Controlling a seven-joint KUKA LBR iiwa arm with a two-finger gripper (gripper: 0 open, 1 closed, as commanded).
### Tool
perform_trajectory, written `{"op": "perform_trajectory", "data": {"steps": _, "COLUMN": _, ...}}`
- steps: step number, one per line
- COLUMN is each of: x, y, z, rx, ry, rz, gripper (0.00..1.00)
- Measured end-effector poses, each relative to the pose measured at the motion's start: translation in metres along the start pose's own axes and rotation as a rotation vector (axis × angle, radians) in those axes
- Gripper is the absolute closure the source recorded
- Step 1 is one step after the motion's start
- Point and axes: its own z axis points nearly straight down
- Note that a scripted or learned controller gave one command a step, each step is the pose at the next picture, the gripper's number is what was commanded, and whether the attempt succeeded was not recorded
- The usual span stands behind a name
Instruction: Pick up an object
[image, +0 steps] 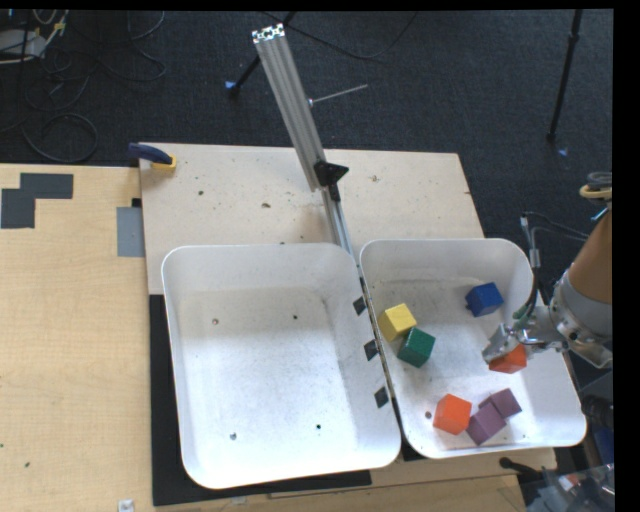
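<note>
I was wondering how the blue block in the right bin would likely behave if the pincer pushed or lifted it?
The blue block looks like a rigid cube with flat faces, so it would probably slide rather than roll. It sits apart from the yellow block, near the bin's far wall, so a push could pin it there. It seems small, likely light.

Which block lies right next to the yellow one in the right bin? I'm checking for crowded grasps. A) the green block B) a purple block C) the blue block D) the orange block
A: the green block sits against the lower right corner of the yellow block, while the blue block, orange block and purple blocks lie apart from it.
</note>
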Motion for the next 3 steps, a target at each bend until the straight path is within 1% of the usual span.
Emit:
{"op": "perform_trajectory", "data": {"steps": 1, "x": 0.001, "y": 0.004, "z": -0.062, "rx": -0.001, "ry": -0.001, "rz": 0.0, "gripper": 1.0}}
{"op": "perform_trajectory", "data": {"steps": 2, "x": 0.0, "y": 0.005, "z": -0.095, "rx": 0.001, "ry": 0.0, "rz": -0.001, "gripper": 1.0}}
{"op": "perform_trajectory", "data": {"steps": 3, "x": 0.054, "y": 0.016, "z": -0.1, "rx": 0.004, "ry": 0.003, "rz": -0.003, "gripper": 1.0}}
